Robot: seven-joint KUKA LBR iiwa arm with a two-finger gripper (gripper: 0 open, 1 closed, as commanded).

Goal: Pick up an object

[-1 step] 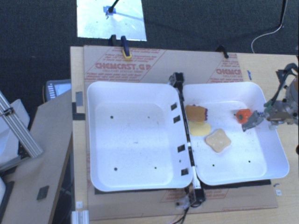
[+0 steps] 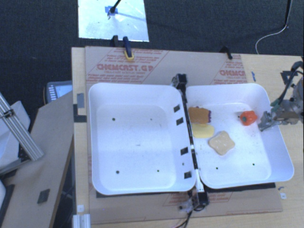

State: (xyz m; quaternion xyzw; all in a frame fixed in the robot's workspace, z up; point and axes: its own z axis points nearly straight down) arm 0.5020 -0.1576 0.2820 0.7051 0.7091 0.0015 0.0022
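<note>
Lower centre-right of frame: right bin [image 2: 280, 167], holding three items. Nearest, tan slice [image 2: 222, 143], lying flat, corners set diagonally, just beside pale yellow piece [image 2: 203, 131]. Behind that, brown-orange block [image 2: 199, 115], long axis left to right, touching the divider wall. Well apart, toward the right rim, small orange-red item [image 2: 247, 118], round, no clear axis. Left bin [image 2: 137, 141] alongside, on the desk [image 2: 285, 65]. At right frame edge, claw [image 2: 265, 122] low over the rim, pointing left, near the orange-red item; spread of the claw cannot be told.
</note>
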